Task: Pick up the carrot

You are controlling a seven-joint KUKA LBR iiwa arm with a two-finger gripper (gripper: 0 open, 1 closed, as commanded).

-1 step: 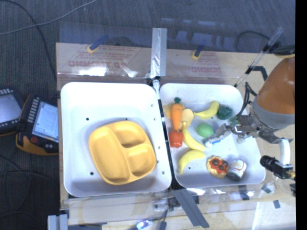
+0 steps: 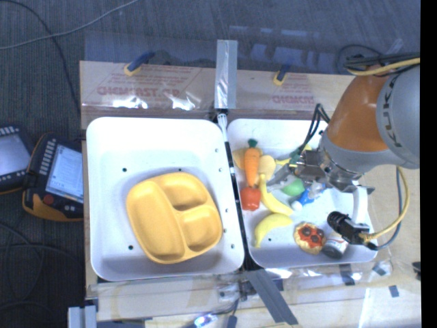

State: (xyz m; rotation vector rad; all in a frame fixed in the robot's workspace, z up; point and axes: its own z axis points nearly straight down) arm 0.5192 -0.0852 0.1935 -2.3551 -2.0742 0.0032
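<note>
The orange carrot (image 2: 252,164) with a green top lies along the left side of the right bin (image 2: 273,134), close to the wall between the two bins. My gripper (image 2: 292,172) hangs low over the middle of that bin, a short way to the carrot's right, above a pale round item (image 2: 266,165) and a green item (image 2: 293,188). The arm's grey and orange wrist covers the bin's right part. Nothing shows in the gripper's hold.
Near the carrot lie a red item (image 2: 250,197), two yellow bananas (image 2: 272,227), a pizza-slice toy (image 2: 308,236) and a small can (image 2: 334,247). The left bin (image 2: 109,142) holds a yellow divided plate (image 2: 175,216). A handheld pendant (image 2: 58,176) sits off the bench to the left.
</note>
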